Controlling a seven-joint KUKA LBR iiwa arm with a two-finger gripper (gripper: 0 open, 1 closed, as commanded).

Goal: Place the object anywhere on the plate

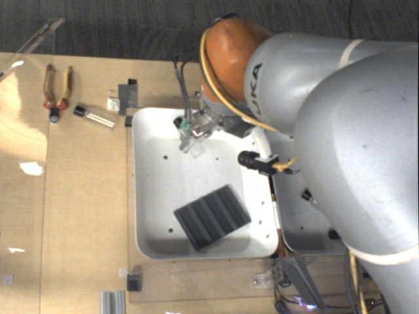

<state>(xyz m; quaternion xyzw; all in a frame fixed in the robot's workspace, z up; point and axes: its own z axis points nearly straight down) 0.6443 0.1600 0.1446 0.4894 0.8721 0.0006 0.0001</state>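
- Nearest the camera's lower edge, the pale wooden counter [78,227] lies smooth with a faint grain; small clear and dark fittings sit at the bin's lower corners
- On it rests the left white bin [147,195] — shallow, with rounded corners and a matte floor dotted with small dark holes
- In that bin's lower part lies a dark ribbed plate [212,217], a flat rectangle set at a tilt, with parallel grooves across its face
- Further up, near the bin's upper wall, hangs the claw [190,138]; a small pale thing with a green speck sits at its tip, too blurred to name, and whether the claw is apart or together I cannot tell
- The plate is well apart from the claw, below it in the view
- The grey arm [340,129] — glossy, with an orange band — covers most of the right bin [308,237]
- Farthest left lie red-handled pliers [56,90] and a small clear vial [95,116]
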